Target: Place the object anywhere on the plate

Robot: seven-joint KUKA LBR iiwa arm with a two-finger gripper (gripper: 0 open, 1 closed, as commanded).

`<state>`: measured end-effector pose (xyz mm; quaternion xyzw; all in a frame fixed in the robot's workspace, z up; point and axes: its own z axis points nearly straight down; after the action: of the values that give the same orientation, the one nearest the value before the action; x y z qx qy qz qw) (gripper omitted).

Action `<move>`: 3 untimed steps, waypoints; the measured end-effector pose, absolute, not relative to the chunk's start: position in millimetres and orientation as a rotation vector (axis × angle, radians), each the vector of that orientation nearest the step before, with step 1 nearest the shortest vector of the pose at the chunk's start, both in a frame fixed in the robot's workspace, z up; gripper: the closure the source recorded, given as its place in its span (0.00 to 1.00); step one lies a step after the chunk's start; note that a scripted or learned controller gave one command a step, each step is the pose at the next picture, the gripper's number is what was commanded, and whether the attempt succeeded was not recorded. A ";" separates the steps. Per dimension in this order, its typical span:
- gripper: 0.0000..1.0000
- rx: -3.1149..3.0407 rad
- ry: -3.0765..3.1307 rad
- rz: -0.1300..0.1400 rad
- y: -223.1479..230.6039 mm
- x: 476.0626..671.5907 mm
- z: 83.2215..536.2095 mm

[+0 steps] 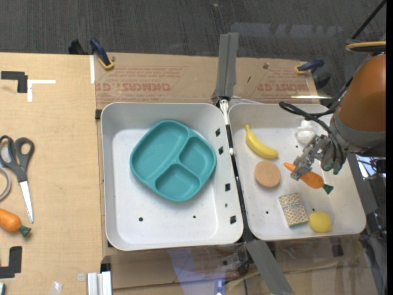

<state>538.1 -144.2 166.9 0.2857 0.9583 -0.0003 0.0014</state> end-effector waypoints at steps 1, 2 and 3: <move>1.00 0.772 3.043 0.002 -65.4 584.7 192.0; 1.00 0.528 3.093 0.001 -8.3 639.5 192.0; 1.00 0.610 3.078 0.002 64.4 597.3 295.7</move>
<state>597.3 64.4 295.7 0.1944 0.9809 0.0007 0.0018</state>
